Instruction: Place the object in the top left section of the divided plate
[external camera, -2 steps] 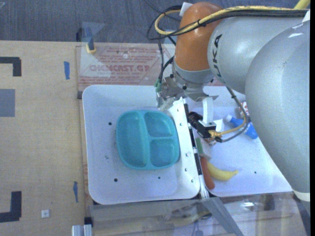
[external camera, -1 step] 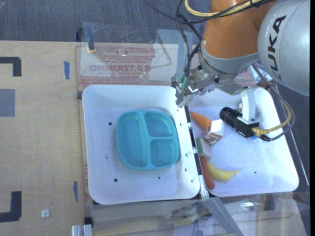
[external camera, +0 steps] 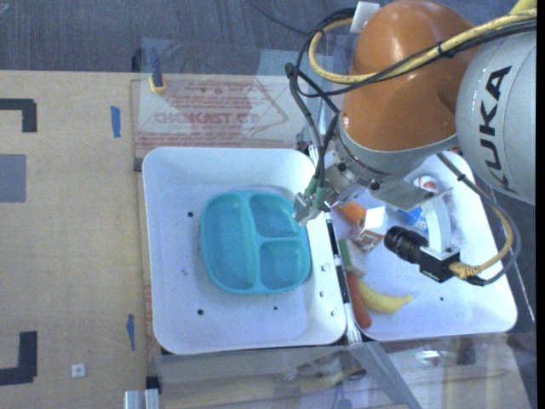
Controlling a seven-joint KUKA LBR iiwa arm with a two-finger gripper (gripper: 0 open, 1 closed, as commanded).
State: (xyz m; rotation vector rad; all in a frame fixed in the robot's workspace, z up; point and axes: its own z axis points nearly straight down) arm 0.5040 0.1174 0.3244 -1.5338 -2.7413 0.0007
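1. Gripper (external camera: 305,208) hangs over the plate's (external camera: 232,262) right rim, by the left bin's (external camera: 170,228) right wall
2. Whether it is wide, narrow or holding: cannot tell
3. Banana (external camera: 383,299) lies in the right bin (external camera: 485,305)
4. White floor rings the plate

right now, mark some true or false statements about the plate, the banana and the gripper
1. The divided plate lies in the left bin. True.
2. The plate is red. False: it is teal blue.
3. A banana lies in the right bin. True.
4. The banana lies on the plate. False: it is in the other bin.
5. The gripper is at the plate's right edge. True.
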